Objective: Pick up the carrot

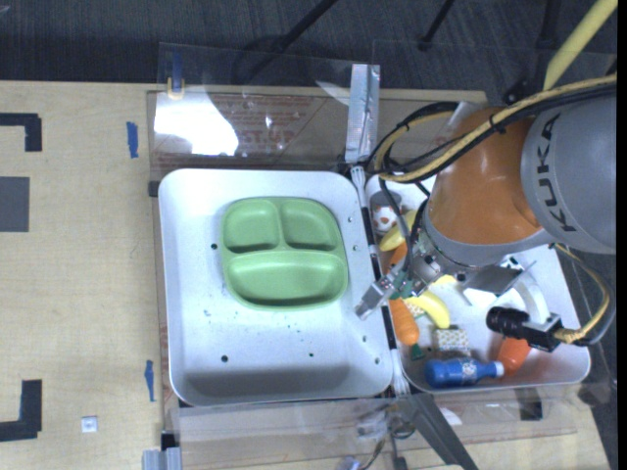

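On the pale wooden worktop [78,292] we see the stubby orange carrot [404,323] in the right white bin [573,360], at six o'clock from the end effector [400,284], whose grip state we cannot tell.

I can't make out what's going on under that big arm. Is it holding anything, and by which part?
It cannot be told. The gripper is low over the carrot in the right bin, its wrist hiding the fingertips.

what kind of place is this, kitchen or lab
Most likely a robotics lab bench, not a kitchen: a grey and orange arm reaches over two white bins, toy items like a carrot and blue bottle lie in one, and black markers are on the wooden bench.
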Robot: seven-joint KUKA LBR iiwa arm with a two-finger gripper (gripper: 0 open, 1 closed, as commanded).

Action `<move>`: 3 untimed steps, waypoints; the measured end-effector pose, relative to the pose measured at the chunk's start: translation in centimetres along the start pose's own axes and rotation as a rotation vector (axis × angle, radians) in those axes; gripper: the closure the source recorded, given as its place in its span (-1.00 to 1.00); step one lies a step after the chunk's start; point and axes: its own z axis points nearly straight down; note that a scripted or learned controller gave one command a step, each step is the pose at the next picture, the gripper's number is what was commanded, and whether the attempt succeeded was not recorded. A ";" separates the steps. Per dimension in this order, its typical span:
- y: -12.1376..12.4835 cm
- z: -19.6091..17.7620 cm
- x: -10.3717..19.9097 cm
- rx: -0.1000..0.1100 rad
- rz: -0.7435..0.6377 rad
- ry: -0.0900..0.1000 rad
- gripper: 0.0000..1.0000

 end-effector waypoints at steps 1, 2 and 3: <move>0.0 0.0 -3.7 -0.004 0.336 -0.004 -1.00; -3.3 0.0 -3.8 0.000 0.320 0.000 -1.00; -1.9 0.0 1.6 0.001 0.339 0.001 -1.00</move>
